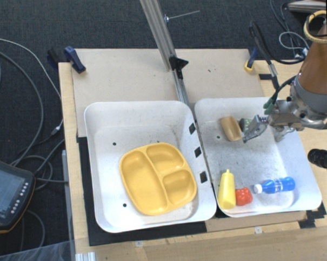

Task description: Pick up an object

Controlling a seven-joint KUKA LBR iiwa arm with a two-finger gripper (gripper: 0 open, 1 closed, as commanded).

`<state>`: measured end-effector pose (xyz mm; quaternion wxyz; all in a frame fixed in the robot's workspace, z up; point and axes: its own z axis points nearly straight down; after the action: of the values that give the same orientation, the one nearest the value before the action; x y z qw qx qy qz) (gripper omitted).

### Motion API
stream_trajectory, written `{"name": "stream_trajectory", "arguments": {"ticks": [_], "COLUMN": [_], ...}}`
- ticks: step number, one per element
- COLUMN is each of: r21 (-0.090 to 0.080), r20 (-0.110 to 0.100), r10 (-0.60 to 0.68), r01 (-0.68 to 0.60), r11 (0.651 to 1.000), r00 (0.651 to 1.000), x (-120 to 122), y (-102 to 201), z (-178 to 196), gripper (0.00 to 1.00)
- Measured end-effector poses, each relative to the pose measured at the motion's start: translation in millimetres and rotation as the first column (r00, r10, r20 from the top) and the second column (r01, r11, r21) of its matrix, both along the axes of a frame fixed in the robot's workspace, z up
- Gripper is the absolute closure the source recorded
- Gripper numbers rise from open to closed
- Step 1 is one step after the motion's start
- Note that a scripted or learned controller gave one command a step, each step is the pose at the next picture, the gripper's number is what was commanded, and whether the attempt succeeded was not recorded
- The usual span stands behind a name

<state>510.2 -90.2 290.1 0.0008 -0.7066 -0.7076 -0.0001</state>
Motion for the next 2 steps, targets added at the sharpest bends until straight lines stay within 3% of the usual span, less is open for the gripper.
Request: {"name": "stream_trajectory", "arguments": {"ticks": [1, 2], "r21": [0.000, 0.001], "r20": [0.001, -0.006], "r10": [-0.001, -0.001], "r01": [0.001, 0.001], "r11": [1.000, 1.000], "r00": [1.000, 1.000], "x": [0.1, 2.5], "y": [-0.1, 6.1], "z": [0.0, -44.2], "gripper": [0.00, 0.00]}}
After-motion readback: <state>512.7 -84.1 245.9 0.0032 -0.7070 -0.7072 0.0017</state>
